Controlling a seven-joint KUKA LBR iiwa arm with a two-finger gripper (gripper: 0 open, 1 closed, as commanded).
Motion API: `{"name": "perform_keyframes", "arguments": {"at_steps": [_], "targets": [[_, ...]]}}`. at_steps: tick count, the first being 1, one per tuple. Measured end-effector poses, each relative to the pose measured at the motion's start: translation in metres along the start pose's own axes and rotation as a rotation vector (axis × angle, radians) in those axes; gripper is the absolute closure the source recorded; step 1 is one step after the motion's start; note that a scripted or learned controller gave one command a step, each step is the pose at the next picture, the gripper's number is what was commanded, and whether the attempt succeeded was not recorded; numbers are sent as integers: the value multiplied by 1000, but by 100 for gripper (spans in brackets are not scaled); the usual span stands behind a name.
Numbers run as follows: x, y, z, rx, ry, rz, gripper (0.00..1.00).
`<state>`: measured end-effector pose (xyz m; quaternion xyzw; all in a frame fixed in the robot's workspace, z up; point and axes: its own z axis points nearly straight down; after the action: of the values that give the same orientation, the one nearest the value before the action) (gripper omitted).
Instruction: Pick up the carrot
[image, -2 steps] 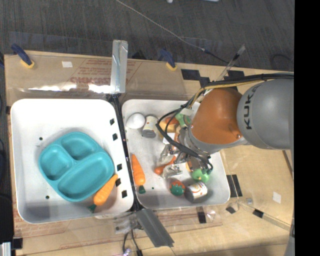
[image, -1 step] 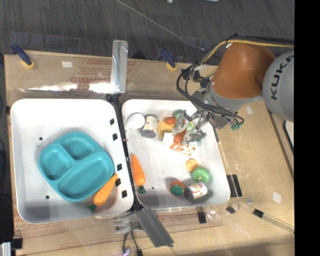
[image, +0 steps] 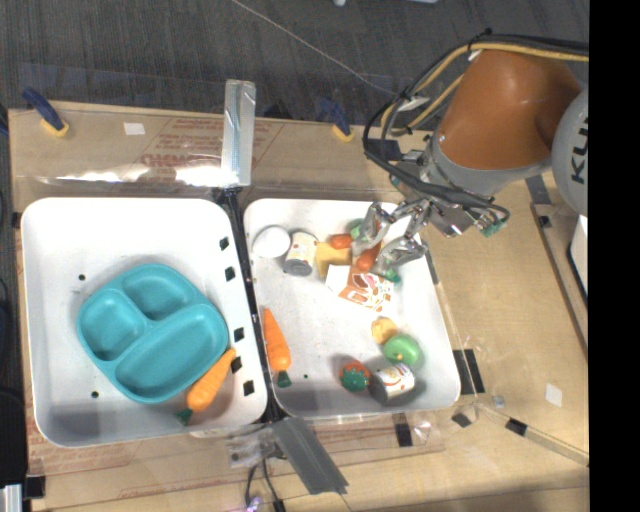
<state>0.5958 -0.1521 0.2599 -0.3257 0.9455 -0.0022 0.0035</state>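
Left bin (image: 40, 300): divided tray (image: 150, 330), with one carrot (image: 210, 383) at its near right edge. Right bin (image: 440, 330): second carrot (image: 275, 342) along its left wall, can (image: 298, 253) far left, apple (image: 402, 350) near right. My gripper (image: 385, 240) hangs over the far right corner.

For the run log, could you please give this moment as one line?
gripper: over right bin's back, among toys | carrot: right bin's left wall, untouched | grasp: none
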Motion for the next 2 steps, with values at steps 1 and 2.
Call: {"name": "perform_keyframes", "arguments": {"at_steps": [1,2], "targets": [[-31,-27,9,-6,1,-332,100],[-45,-43,24,-7,0,-687,100]]}}
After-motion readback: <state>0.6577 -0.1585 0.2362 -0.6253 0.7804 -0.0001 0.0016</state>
